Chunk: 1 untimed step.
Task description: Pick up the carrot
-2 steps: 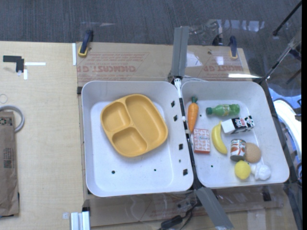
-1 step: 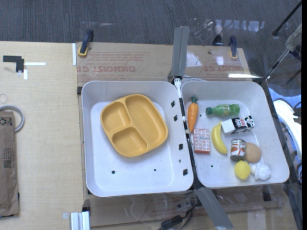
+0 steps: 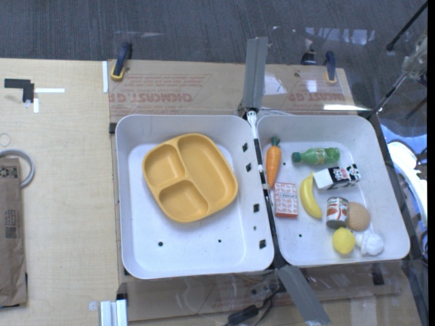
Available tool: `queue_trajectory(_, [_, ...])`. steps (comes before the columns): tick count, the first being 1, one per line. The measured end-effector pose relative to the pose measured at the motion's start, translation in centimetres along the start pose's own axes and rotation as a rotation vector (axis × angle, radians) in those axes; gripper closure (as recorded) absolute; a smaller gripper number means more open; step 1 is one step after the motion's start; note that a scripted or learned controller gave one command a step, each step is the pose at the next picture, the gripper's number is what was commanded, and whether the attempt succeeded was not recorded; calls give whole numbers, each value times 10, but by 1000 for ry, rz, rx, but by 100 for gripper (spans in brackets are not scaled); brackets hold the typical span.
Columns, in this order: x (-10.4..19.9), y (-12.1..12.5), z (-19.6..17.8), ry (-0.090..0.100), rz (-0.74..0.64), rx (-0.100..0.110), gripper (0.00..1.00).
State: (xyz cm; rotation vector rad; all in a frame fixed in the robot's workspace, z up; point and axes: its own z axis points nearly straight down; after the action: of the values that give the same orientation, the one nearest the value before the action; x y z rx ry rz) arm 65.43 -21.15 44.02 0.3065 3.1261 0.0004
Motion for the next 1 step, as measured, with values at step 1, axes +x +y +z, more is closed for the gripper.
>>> queue_trajectory(1, [34,19,92,0,-51,0,100])
